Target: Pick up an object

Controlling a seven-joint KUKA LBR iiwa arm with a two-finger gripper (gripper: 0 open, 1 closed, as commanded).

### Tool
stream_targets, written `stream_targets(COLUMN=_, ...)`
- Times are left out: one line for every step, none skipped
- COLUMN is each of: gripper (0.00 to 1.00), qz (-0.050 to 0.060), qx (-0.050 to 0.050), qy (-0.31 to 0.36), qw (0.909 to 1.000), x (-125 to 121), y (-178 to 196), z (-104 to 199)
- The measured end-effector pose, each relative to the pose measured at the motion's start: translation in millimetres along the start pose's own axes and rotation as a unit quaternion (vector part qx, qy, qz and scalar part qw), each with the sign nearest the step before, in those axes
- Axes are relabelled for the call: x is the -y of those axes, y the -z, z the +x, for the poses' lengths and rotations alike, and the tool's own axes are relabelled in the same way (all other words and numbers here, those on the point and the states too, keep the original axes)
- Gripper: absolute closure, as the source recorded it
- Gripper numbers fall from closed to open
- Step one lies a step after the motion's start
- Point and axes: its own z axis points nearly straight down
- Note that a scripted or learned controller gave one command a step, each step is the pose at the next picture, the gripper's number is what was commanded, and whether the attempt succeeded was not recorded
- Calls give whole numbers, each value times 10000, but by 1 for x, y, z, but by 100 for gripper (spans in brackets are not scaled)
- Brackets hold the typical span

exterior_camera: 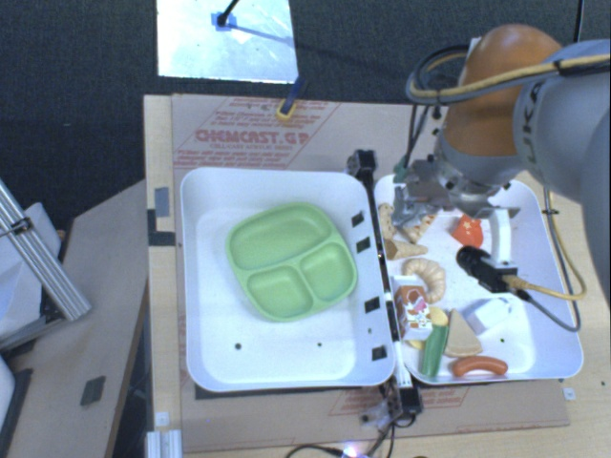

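Though its state unclear, gripper (412,210) near right bin's (558,351) upper-left edge, amid toys.

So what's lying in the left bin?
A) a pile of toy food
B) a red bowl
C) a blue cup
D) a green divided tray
D: the left bin holds a green divided tray with three compartments; the toy food lies in the right bin.
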Motion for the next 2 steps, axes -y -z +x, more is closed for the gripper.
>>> stream_targets(gripper=100, qz=5, qx=7, qy=-10, qw=10000, x=-13, y=-6, z=51)
stream_targets(gripper=100, qz=2, qx=6, qy=-16, qw=10000, x=-42, y=-12, z=75)
